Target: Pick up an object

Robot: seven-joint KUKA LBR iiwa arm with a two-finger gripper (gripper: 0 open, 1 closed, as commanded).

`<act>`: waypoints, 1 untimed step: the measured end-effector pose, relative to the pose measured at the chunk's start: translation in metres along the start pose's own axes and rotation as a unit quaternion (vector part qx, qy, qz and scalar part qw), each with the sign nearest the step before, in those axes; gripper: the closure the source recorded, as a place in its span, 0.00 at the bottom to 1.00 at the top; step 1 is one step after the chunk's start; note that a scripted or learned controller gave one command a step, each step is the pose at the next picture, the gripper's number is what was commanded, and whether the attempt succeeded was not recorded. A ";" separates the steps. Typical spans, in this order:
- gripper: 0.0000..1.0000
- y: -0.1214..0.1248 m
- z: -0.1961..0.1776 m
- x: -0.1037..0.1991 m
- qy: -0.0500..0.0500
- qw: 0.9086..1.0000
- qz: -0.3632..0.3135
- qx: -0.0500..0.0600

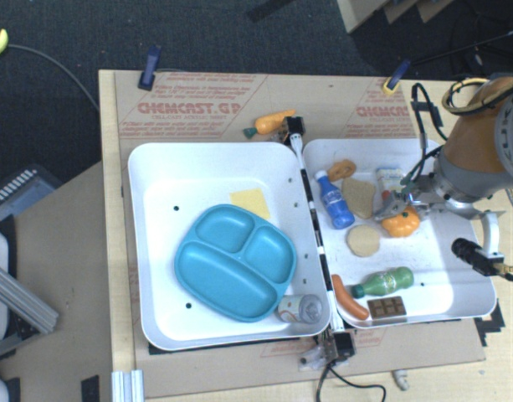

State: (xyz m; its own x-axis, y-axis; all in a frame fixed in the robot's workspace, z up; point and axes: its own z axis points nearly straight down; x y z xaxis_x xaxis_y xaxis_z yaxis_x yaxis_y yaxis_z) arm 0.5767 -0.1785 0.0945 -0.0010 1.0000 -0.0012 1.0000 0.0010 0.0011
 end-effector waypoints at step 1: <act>1.00 -0.021 0.010 0.076 -0.001 1.000 0.001 0.000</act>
State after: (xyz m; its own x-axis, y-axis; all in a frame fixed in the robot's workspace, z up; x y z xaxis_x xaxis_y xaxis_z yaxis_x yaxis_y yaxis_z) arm 0.5560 -0.1030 0.0846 0.0012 1.0000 -0.0031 1.0000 -0.0012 0.0003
